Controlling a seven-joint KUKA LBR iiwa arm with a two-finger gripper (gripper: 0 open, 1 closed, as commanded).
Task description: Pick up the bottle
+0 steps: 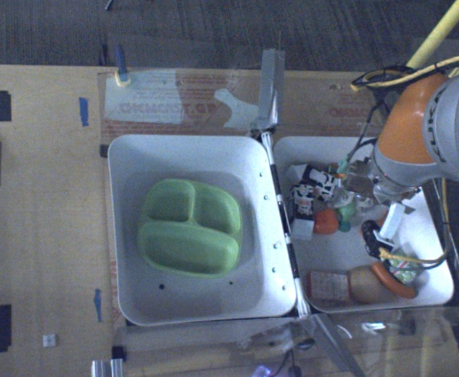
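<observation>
I see the bottle point(340, 286) lying flat against the right bin's point(441, 293) near wall, red label, tan end, clutter crowding it. My gripper point(353, 204) sits above; its state I can't tell.

Arm point(441, 132) is your typical chunky iiwa look: rounded light-grey shell with a big glossy orange band point(413, 124) wrapping the section above the wrist. Black cables point(370, 124) loop along its side, plus a yellow one near the top. The wrist end is darker, metallic-looking hardware.
</observation>
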